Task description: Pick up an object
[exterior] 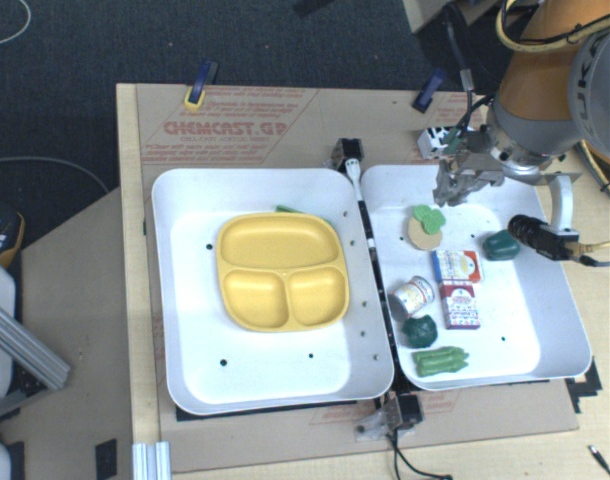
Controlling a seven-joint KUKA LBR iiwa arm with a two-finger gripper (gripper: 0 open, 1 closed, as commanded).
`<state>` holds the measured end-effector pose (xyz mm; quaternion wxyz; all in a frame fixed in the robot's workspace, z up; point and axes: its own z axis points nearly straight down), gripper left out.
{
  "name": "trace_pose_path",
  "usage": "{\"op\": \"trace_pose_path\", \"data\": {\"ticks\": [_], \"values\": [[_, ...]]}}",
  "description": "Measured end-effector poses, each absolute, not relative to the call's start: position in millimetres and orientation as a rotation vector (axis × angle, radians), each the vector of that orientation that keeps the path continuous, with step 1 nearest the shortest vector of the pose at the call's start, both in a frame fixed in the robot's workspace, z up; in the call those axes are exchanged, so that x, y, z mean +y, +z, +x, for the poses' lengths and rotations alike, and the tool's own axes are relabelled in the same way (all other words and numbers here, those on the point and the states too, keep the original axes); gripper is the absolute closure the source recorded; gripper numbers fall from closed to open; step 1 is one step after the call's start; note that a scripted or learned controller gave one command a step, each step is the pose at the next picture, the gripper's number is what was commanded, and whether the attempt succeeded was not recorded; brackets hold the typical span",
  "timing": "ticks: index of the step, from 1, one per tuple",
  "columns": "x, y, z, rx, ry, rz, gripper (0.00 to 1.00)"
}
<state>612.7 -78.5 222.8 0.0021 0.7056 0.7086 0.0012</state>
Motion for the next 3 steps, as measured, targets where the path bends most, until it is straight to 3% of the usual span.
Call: {"op": "trace_pose_path", "data": {"ticks": [1, 3], "values": [[-51, 215, 641.1, 2.222, 0.004, 2.214, 1.00], [-55, 234, 646.3, 2.216, 0.002, 2.219, 1.00]]}}
